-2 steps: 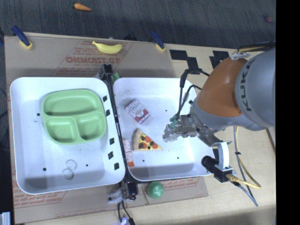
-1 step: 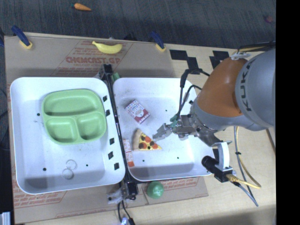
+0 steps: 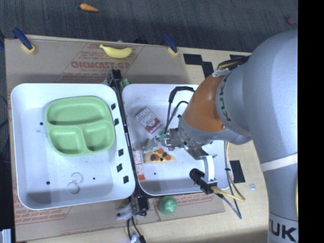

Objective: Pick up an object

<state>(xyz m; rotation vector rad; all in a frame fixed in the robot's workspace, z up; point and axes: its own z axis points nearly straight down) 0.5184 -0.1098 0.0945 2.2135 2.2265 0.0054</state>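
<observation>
The grey arm with the orange band (image 3: 205,110) reaches in from the right and bends down over the right-hand shallow white plastic bin (image 3: 152,185), its wrist lowered close to the bin floor near the middle. The gripper (image 3: 169,137) sits just above and to the right of a small flat wedge shaped like a pizza slice, yellow with red and dark spots (image 3: 160,157), which lies on the bin floor toward the near side; whether the gripper is released or clenched cannot be told, because the wrist body hides that part. Nothing is seen held. A small red-and-white printed packet (image 3: 147,119) lies farther back in the same bin, well apart from the wedge, so either could be the target, though the wrist is lowered closer to the wedge, which suggests that is the thing being tried for. The left-hand white bin (image 3: 23,151) holds a pale green divided plastic tray (image 3: 81,124), set toward its far side, away from the arm's work. On the table outside the bins lie a yellow toy banana (image 3: 116,50) at the far edge and a green ball (image 3: 167,205) at the near edge, both beyond the bin walls and probably not candidates.
</observation>
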